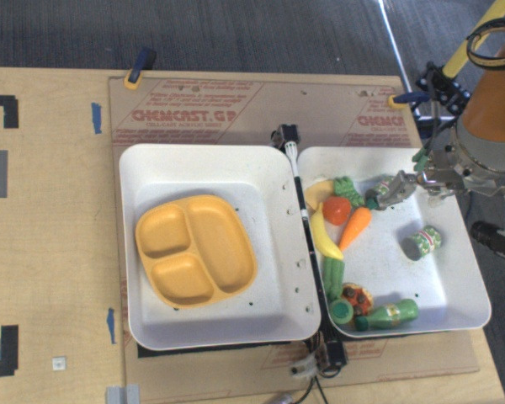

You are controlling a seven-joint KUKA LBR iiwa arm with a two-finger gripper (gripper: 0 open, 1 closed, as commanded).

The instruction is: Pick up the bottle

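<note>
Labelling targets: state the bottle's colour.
Green, with a red-and-yellow label; the bottle lies in the right bin, seen in the camera view.

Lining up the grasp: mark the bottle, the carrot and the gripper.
bottle point(389, 314), camera view, mid-body.
carrot point(355, 225), camera view, middle of its length.
gripper point(393, 189), camera view, at its fingertips.

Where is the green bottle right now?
The green bottle lies on its side in the right bin, along its near edge, just right of a small green cup and well below the claw.
</note>
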